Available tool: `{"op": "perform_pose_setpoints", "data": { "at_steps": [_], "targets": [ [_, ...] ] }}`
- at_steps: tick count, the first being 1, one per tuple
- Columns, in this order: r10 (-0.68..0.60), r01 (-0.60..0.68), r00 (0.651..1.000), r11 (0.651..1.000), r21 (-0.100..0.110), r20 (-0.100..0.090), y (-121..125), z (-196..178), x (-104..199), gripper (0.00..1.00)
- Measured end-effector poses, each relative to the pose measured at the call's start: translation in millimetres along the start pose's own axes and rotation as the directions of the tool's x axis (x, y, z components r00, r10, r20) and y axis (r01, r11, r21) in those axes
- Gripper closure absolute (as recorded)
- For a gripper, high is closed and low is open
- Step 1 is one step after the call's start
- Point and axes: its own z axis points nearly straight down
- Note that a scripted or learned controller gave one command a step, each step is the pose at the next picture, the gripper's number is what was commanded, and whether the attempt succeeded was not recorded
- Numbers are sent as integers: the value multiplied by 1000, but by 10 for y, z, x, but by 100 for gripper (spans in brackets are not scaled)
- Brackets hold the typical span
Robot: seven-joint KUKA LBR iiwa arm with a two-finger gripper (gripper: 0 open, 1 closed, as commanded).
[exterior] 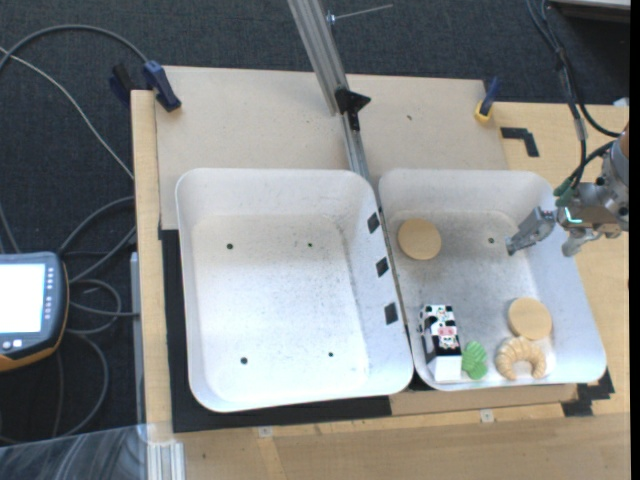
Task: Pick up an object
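Over the right bin's (pixel 590 308) far edge, your gripper (pixel 548 236) hangs spread wide, empty. You're approaching; next, descend onto the round disc (pixel 529 318).

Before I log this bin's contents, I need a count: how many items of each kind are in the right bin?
Tan round discs: 2
Croissant-shaped pastry: 1
Black-and-white box: 1
Green item: 1
Total: 5
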Motion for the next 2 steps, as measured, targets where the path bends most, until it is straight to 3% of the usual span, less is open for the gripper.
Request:
{"op": "perform_pose_setpoints", "data": {
  "at_steps": [1,2],
  "targets": [
    [-1,1,1000,1000,-4,1,5,-21,2,0],
    [1,-1,1000,1000,0,1,-12,451,-83,0]
  ]
}}
